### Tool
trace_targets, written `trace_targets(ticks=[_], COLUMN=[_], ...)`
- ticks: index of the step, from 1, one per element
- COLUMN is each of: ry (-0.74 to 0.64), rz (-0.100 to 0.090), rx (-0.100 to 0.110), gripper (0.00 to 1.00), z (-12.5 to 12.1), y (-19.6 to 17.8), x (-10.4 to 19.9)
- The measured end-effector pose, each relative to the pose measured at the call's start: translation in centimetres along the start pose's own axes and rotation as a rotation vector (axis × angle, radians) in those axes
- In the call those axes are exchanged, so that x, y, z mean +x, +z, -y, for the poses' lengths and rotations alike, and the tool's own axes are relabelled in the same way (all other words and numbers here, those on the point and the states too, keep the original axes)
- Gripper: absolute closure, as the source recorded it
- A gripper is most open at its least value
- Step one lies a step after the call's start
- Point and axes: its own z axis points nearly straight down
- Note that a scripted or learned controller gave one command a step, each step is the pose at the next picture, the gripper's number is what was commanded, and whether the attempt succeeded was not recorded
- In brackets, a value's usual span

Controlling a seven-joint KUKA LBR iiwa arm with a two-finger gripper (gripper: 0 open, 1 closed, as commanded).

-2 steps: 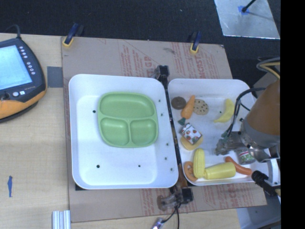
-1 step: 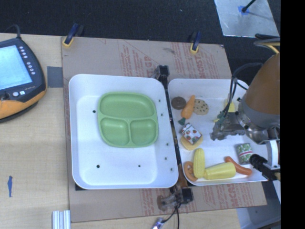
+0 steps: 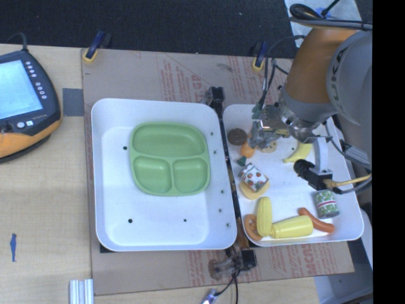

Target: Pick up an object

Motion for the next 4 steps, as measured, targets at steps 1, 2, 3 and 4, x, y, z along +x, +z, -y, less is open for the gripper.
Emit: trace_targets(ticks=[1,2,3,4], ry=[0.0,-0.001,0.001,-0.001], rz=[0.003,0.003,0.001,0.003], rx=[0.002,0.002,0.0,0.003], gripper=[1.0,0.0,0.0,0.0], z=[1.0,1.0,-3.5,-6.8], y=[10.1,10.0,9.3,9.7], x=[-6.2,-6.2,-5.4,-5.4])
